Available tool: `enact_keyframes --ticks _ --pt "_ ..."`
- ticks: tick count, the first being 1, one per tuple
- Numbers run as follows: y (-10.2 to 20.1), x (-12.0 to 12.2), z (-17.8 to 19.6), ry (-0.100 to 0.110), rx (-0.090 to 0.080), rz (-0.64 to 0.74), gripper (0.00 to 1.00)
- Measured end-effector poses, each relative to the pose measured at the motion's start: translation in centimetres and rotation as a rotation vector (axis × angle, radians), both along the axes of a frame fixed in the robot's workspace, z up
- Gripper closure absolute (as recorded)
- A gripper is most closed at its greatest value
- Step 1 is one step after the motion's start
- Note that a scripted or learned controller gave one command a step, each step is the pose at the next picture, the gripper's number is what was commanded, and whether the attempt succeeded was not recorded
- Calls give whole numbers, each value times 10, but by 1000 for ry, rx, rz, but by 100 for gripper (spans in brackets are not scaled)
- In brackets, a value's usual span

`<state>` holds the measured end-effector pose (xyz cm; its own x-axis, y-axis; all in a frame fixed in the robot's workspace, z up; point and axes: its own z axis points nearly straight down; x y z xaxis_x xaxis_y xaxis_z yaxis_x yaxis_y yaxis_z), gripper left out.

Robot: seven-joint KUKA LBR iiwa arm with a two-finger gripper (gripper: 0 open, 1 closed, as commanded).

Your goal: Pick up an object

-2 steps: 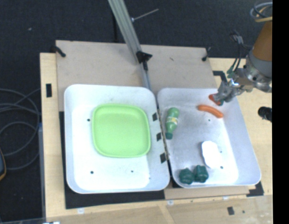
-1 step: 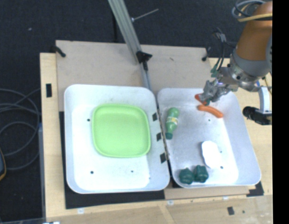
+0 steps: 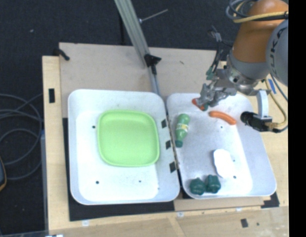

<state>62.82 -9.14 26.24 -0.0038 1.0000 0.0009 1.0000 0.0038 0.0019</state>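
Observation:
My gripper [image 3: 208, 98] hangs over the far left part of the right bin [image 3: 251, 181]. A small orange-red piece [image 3: 196, 102] shows right at its tip, and I cannot tell whether they touch. Just to the right, an orange carrot-like object [image 3: 223, 116] lies on the bin floor. A green bottle [image 3: 181, 128] rests along the bin's left wall. In the middle right lies a white rounded object [image 3: 223, 162]. Two dark green pieces [image 3: 204, 184] sit side by side at the near edge.
The left bin [image 3: 83, 181] holds a light green square plate [image 3: 128, 138]. A slanted metal rod [image 3: 135, 28] runs from the top down to the gap between the bins. A black fitting [image 3: 251, 118] juts over the right bin's right rim.

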Motion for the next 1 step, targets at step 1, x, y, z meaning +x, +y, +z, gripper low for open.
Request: enact_keyframes --ticks 1 --pt "54 -2 6 1 0 0 100"
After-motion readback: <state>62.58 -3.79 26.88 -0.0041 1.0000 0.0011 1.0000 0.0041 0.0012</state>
